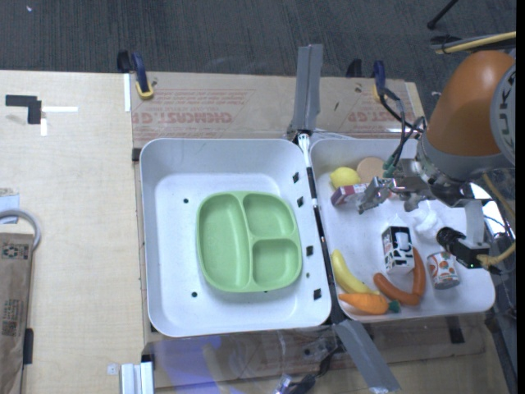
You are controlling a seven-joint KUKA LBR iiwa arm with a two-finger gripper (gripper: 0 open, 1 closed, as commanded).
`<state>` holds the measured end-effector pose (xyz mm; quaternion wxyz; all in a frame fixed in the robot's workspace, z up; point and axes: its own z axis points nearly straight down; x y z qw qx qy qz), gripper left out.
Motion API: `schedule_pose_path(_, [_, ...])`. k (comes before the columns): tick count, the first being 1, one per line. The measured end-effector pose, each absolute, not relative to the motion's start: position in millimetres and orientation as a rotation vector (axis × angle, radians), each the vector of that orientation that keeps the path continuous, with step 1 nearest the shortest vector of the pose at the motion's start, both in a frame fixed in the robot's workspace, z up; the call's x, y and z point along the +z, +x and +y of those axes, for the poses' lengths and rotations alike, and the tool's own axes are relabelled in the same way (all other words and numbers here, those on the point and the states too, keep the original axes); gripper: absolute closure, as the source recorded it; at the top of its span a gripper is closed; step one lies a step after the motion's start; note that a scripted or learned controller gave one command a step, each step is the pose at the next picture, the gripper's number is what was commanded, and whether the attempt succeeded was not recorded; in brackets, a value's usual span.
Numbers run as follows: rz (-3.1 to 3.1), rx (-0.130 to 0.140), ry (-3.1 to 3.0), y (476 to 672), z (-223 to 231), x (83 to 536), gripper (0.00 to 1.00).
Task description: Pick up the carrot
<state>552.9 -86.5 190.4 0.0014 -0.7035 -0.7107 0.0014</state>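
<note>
Two white bins sit side by side. The left bin [164, 220] holds one green tray [248, 240] with three compartments. The right bin [480, 298] holds several items: one carrot [363, 302] at the front edge, just beside one banana [348, 273]; one lemon [345, 176] near the back; one curved sausage [406, 286] to the right of the carrot; one small black-and-white carton [398, 249]; one small can [444, 270] with an orange label.

The gripper [373, 197] hangs over the back part of the right bin, near the lemon and well apart from the carrot. Its fingers are small and blurred against clutter; open or closed cannot be told. A pale round object behind the lemon is partly hidden, possibly another fruit.
</note>
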Motion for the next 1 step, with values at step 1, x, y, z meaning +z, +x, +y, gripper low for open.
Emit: schedule_pose_path(1, [-2.350, -0.003, -2.089, 478.7, -102.3, 124.4, 0.00])
